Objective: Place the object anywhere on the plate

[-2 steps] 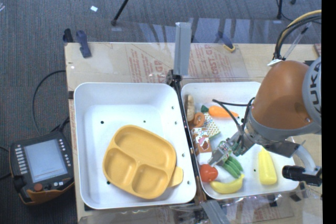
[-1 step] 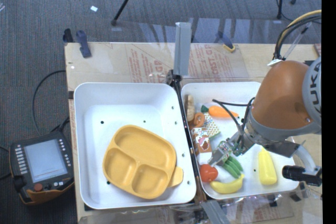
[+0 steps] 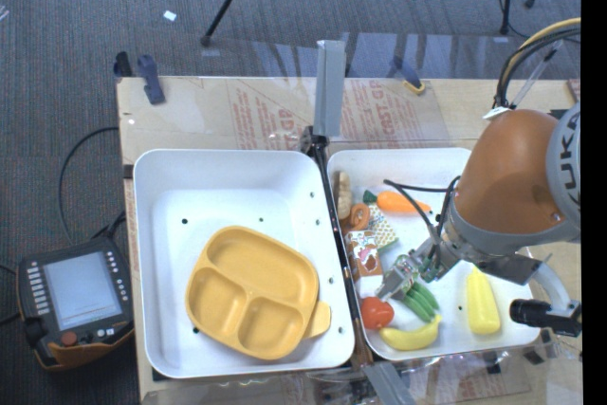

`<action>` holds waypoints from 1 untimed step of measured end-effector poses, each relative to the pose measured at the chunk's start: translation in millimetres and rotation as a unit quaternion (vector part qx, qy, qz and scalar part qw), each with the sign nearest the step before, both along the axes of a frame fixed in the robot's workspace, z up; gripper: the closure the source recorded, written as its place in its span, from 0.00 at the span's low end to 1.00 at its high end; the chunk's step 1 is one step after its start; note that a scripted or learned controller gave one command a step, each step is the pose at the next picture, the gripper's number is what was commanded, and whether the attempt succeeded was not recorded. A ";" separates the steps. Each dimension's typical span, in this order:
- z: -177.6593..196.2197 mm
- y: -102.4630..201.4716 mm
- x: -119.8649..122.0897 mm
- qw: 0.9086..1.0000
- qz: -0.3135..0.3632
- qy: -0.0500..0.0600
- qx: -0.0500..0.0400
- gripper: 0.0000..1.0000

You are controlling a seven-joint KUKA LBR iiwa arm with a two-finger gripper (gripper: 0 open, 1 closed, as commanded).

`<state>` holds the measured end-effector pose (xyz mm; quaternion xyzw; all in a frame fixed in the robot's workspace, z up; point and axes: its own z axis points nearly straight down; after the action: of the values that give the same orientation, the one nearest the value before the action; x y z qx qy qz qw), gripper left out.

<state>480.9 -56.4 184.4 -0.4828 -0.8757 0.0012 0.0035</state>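
On the bench [image 3: 237, 109] two white bins stand side by side. The left bin [image 3: 171, 194], in the lower middle of the frame, holds a yellow plate [image 3: 252, 291] with three compartments; it lies a little turned, with one small handle near the bin's right wall.

The right bin [image 3: 417, 161] is full of toy food. Near its upper middle lies an orange carrot [image 3: 403, 202]. Below it, close to the wall between the bins, I see a small round orange piece [image 3: 359, 215], a checkered packet [image 3: 382, 228] and a brown packet [image 3: 364, 253]. In the lower part a red tomato [image 3: 377, 312] touches the left end of a yellow banana [image 3: 412, 336]. A green vegetable [image 3: 422, 301] lies just above the banana. A pale yellow corn-like object [image 3: 482, 301] rests well to the right.

The grey and orange arm [image 3: 512, 190] comes in from the right of the frame. Its jaws [image 3: 402, 278] hang low over the middle of the right bin, between the brown packet and the green vegetable. Whether the jaws are open or closed, I cannot tell from here, and which toy they aim at is also not clear.
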 end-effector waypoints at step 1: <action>0.0 0.0 0.0 1.000 0.000 0.000 0.000 0.00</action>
<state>480.9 -56.4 184.4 -0.4828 -0.8757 0.0012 0.0035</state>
